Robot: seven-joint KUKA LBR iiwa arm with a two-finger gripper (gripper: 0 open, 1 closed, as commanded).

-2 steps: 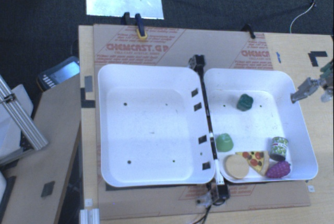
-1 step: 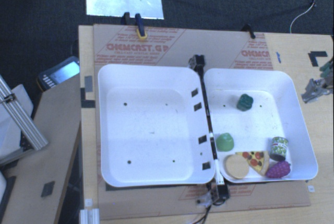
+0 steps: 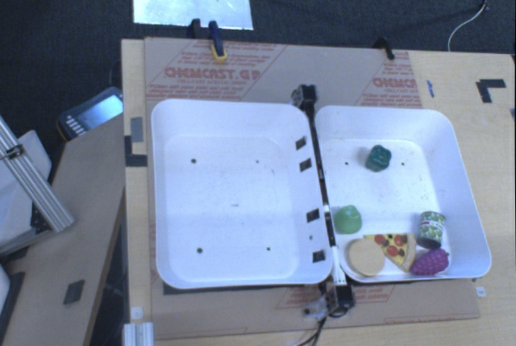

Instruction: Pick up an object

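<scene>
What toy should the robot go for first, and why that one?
Probably reach down over the dark green toy in the right bin. It sits alone with bare floor all around, while the pizza slice, the purple grapes and the small can crowd the near corner.

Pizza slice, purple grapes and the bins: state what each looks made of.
Pizza slice: probably moulded plastic toy food, matte, with flat painted toppings.
Purple grapes: likely plastic or rubber, bumpy one-colour surface with a slight sheen.
Bins: seemingly thin formed white plastic, smooth, with rounded corners and soft glare.
</scene>
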